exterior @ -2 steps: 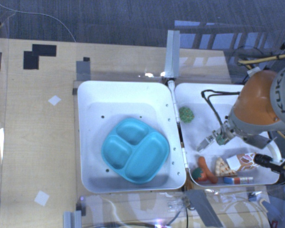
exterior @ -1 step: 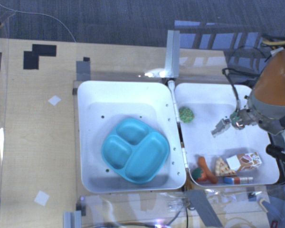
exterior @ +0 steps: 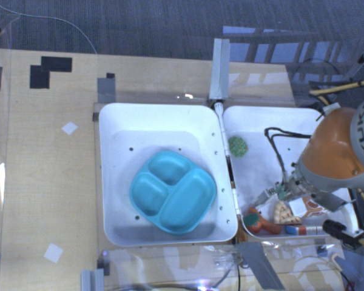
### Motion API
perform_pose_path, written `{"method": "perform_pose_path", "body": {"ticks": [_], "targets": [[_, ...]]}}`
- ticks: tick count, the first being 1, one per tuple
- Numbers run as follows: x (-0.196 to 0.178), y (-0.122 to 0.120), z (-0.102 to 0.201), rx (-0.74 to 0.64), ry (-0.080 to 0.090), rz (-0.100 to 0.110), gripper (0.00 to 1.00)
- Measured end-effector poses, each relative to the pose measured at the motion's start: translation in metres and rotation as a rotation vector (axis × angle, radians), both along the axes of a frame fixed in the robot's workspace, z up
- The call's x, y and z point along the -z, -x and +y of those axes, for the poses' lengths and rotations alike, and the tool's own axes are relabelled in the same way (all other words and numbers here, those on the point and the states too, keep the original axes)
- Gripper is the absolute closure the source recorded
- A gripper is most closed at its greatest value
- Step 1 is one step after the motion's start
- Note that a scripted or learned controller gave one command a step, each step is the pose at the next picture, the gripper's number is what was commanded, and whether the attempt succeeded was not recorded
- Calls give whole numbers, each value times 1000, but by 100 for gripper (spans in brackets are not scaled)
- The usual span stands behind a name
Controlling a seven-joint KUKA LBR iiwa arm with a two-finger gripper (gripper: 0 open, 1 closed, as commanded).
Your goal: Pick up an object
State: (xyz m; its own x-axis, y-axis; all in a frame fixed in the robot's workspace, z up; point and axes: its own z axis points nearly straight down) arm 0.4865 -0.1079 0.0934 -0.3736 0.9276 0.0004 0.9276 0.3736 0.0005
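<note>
My gripper hangs low over the front part of the right bin, below the arm's orange band. Just under it lies a pile of small objects: a tan waffle-patterned piece, a red-orange toy, a marker with a red and blue end and a white and orange item. The gripper sits right above the tan piece; whether it touches anything I cannot tell. A small green ball rests apart, near the bin's left wall.
The left bin holds a blue divided plate. A black cable loops over the right bin's back half. A metal divider post stands behind the bins.
</note>
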Motion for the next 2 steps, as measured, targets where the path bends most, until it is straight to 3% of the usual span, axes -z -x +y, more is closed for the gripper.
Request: {"method": "perform_pose_path", "body": {"ticks": [1, 2], "targets": [[4, -19, -23, 307, -2, -10, 0], [-12, -7, -85, 20, 1, -2, 0]]}}
